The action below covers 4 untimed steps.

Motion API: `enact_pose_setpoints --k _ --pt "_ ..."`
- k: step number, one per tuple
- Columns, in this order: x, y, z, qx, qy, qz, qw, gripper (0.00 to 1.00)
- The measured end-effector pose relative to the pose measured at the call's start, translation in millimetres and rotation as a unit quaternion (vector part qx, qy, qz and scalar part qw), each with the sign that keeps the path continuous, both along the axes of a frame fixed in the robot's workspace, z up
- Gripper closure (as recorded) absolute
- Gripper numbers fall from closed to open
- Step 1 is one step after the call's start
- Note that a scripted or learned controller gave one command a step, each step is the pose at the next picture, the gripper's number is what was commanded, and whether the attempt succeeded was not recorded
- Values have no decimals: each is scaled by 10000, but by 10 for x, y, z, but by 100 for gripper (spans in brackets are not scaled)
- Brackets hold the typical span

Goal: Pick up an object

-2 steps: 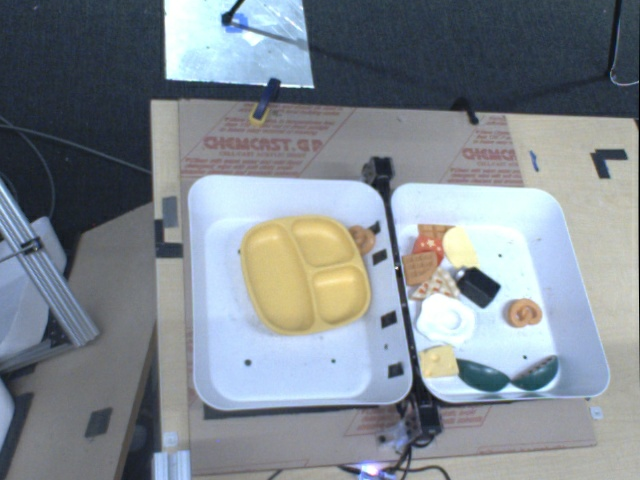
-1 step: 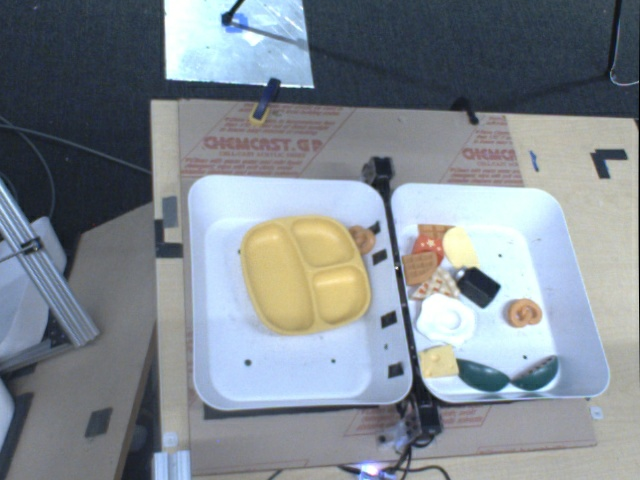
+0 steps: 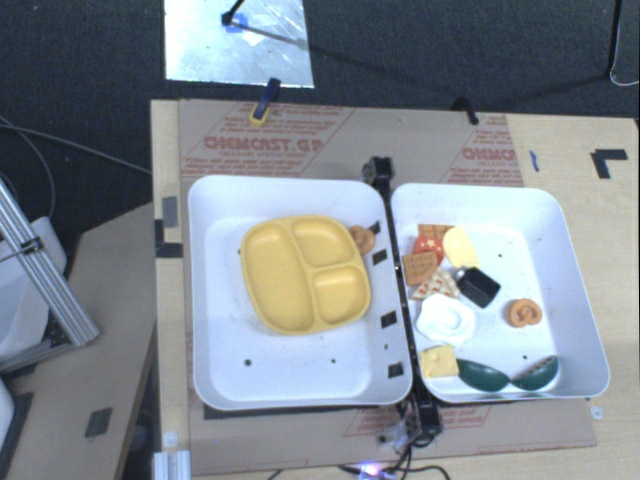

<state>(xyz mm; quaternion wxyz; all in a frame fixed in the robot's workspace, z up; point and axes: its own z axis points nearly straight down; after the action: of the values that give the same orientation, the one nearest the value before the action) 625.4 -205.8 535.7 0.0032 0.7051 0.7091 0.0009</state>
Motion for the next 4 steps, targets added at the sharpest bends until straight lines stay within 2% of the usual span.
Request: enact_pose_setpoints --k 1,3,4 --pt "263 2 -4 3 2 2 10000 100" --pt "435 2 0 3 5 0 10000 100" --pt "433 4 -1 3 10 -2 10000 100"
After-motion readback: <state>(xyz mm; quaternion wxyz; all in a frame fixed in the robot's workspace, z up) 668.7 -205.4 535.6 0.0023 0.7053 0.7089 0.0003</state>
